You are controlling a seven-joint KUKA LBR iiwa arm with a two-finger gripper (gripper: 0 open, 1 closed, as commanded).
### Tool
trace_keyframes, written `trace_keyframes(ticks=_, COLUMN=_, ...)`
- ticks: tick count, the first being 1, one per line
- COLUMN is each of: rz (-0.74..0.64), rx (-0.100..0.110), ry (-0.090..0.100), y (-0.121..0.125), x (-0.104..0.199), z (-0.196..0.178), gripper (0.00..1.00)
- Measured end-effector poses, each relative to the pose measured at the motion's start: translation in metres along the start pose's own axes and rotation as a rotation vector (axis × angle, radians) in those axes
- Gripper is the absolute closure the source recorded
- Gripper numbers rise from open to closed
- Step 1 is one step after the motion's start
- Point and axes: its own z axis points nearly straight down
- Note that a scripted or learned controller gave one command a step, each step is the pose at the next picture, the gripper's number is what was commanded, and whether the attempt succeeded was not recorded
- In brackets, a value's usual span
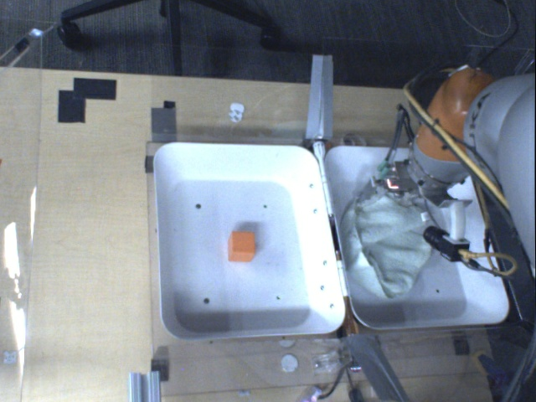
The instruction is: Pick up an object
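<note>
On the pale wooden surface point(92, 249): two white bins, side by side. Left bin point(180, 308): one orange cube point(242, 246), near its centre, well apart from the arm. Right bin point(477, 304): crumpled grey-green cloth point(389, 245), with the hand point(400, 187) low at its upper edge, touching it. Arm point(502, 124), cables and yellow hose crowd this bin's far side. Whether the hand is spread or pinching, I cannot tell.

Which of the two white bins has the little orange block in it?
The left bin. The orange block sits near its middle, while the right bin holds a crumpled pale cloth.
</note>
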Motion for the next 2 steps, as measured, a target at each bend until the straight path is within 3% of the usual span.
trace_keyframes(ticks=1, rz=-0.002, rx=-0.008, ry=0.0, y=0.003, x=0.0, z=-0.013, gripper=1.0)
trace_keyframes(ticks=2, rz=0.155, rx=0.013, ry=0.002, y=0.014, x=0.064, z=-0.094, gripper=1.0)
